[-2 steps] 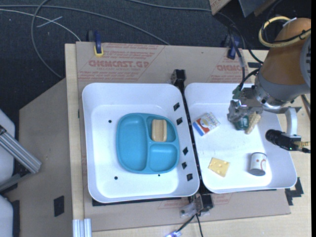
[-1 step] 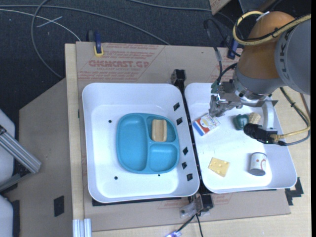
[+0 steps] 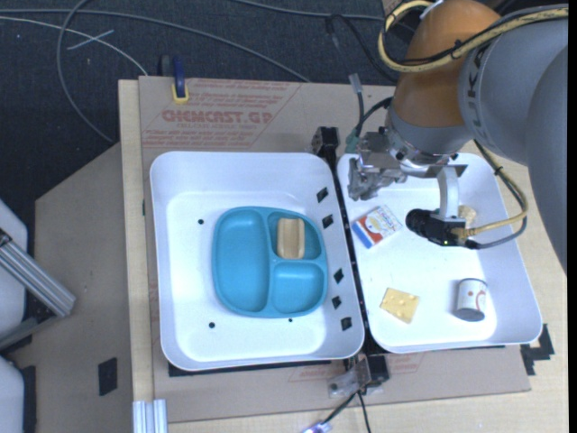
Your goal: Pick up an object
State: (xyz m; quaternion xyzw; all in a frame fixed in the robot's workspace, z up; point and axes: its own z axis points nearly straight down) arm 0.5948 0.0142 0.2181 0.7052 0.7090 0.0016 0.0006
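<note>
At the upper right, the gripper (image 3: 368, 180) hangs over the right bin (image 3: 505, 318) above a small card (image 3: 376, 225), its grip impossible to tell.

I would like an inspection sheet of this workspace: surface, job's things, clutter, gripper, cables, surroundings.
Surface: cardboard-covered bench bearing a left bin and a right bin.
Job's things: blue divided plate with a tan block in its upper right compartment, left bin; small card, yellow wedge and white cup on its side, right bin.
Clutter: nothing seen.
Gripper: gripper above the right bin's upper left corner.
Cables: yellow cable looped on the arm; grey wires on the floor.
Surroundings: dark carpet.
</note>
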